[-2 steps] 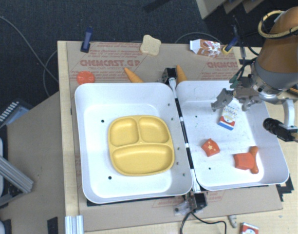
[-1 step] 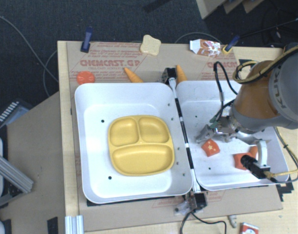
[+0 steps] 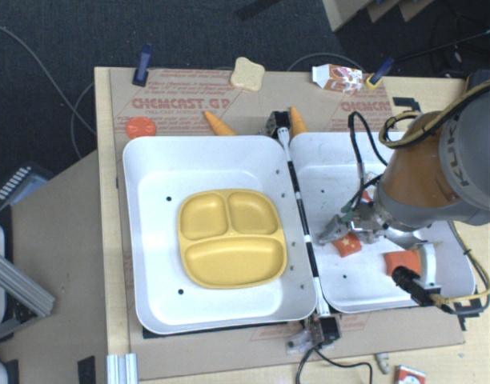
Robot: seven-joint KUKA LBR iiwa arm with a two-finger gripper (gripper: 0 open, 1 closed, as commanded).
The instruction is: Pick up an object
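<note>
yellow divided plate (image 3: 231, 238) sits in the middle of the left bin (image 3: 149, 174). right bin (image 3: 329, 294) holds two orange-red blocks: a small one (image 3: 347, 246) near its centre and a larger one (image 3: 403, 261) to the right. arm (image 3: 437, 174) enters from the right, wrist bent down over the right bin. gripper (image 3: 343, 229) sits just above the small block, touching or nearly so; finger state cannot be told.

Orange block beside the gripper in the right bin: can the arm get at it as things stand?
Probably yes. The small orange block lies bare on the right bin floor, just below the gripper, with nothing covering it.
</note>
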